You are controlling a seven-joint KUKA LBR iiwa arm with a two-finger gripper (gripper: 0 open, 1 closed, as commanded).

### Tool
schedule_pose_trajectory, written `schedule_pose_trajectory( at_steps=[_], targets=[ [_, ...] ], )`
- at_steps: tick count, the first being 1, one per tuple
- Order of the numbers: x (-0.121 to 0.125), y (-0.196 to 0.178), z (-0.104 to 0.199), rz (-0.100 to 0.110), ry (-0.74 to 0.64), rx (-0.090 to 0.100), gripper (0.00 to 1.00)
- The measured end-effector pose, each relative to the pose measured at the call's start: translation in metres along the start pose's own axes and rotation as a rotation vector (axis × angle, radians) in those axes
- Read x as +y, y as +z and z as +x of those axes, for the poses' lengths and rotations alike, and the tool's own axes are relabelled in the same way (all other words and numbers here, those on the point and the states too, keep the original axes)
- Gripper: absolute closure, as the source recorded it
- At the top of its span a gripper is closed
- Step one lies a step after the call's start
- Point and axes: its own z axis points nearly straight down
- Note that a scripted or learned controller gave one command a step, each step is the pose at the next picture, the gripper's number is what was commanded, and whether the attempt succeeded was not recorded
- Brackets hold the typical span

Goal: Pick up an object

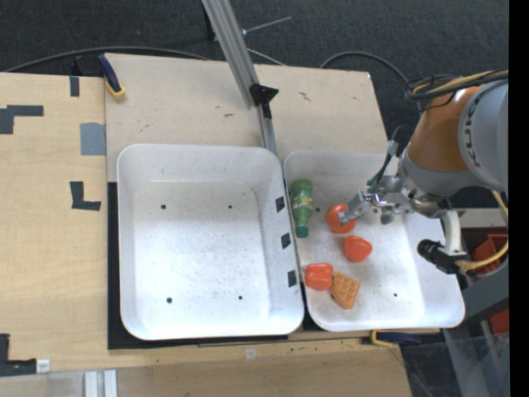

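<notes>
The tool [354, 212] reaches into the right bin [430, 304], low beside a red tomato [338, 218], placed to grab it; its grip cannot be told.

A pale wooden bench [50, 246] stands on dark carpet [372, 15].

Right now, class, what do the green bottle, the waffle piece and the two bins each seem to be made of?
Green bottle: probably moulded plastic, smooth, with a faint sheen and even colour.
Waffle piece: looks like toy plastic or rubber, matte tan-orange, with a pressed grid pattern; too small to tell for certain.
Left bin and right bin: likely thin formed plastic, white, with rounded corners and rolled rims, speckled with dark scuffs.
</notes>
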Motion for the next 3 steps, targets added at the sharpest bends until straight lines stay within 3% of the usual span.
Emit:
schedule_pose_trajectory(
  at_steps=[1, 3],
  targets=[
    [0.002, -0.014, 0.000, -0.006, -0.002, -0.001, 1.00],
    [0.002, -0.120, 0.007, -0.015, -0.002, -0.002, 1.00]
  ],
)
